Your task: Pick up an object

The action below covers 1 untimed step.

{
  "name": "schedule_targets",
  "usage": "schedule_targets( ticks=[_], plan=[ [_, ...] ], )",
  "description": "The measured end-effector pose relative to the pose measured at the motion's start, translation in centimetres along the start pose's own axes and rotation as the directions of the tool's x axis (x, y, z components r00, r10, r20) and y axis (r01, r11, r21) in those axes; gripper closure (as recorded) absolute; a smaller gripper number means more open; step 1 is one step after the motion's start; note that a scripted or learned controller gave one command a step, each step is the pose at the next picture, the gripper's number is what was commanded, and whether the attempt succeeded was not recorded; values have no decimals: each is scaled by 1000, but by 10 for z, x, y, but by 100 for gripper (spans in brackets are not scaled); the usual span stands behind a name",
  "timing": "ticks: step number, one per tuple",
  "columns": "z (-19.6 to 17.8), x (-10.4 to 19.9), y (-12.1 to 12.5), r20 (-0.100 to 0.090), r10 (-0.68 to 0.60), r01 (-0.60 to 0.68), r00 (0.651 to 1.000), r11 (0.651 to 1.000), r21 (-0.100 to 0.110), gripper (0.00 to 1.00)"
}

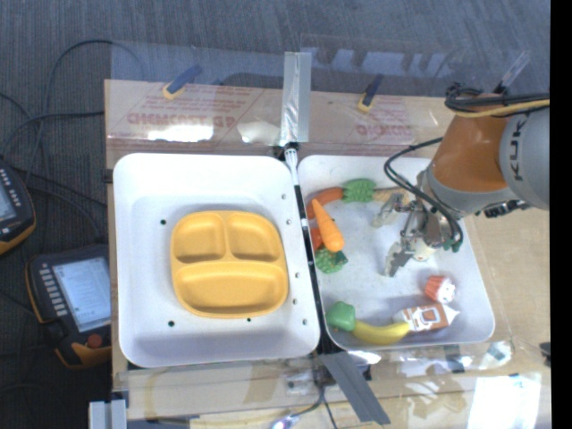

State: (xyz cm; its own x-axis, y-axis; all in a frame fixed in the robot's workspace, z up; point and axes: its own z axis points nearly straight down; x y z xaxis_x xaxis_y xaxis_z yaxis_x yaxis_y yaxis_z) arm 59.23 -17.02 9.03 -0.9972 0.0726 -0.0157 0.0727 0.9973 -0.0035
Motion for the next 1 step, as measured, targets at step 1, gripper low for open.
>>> schedule_targets(
  ticks=[1],
  plan=[
    [-6, 76, -32, 2, -72, 72, 997, 997, 0, 0]
  ],
)
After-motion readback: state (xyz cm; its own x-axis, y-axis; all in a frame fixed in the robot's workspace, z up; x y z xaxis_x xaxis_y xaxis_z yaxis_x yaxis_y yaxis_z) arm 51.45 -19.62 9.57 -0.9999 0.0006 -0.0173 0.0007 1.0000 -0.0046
